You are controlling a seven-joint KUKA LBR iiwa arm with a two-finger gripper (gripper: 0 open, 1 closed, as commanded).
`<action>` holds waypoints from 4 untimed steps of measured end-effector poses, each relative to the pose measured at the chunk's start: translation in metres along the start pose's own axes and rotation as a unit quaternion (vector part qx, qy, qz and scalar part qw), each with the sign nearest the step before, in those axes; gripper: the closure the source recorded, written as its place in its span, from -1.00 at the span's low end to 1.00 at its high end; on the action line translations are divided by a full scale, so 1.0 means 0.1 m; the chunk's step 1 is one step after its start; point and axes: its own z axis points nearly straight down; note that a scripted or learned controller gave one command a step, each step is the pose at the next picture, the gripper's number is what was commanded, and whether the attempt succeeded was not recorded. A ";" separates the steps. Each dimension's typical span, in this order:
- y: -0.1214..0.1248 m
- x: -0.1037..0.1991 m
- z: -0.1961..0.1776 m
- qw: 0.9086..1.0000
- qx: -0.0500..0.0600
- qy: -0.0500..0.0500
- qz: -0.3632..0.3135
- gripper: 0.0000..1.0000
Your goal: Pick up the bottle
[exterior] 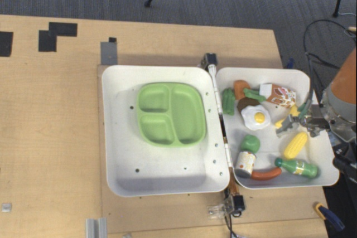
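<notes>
Gripper (294,121) low over right bin (304,76), nothing visibly held; finger opening can't be judged. Bottle (297,168) lying flat at near edge, touching sausage (265,174), just beside corn (295,145). Risk: grabbing corn instead, or slipping off the bottle's round body.

At the right edge of the frame the arm (343,92) shows an orange band above a rounded grey wrist section. Its gripper (298,120) is metallic grey, seemingly with thin angular fingers, though detail is blurred.
</notes>
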 end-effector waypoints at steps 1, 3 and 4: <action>-0.04 0.95 -0.60 1.000 -0.001 0.000 -0.016 -1.00; -0.03 1.43 -0.58 0.987 -0.001 0.001 0.162 1.00; -0.05 1.96 -0.39 1.000 0.001 0.000 0.021 1.00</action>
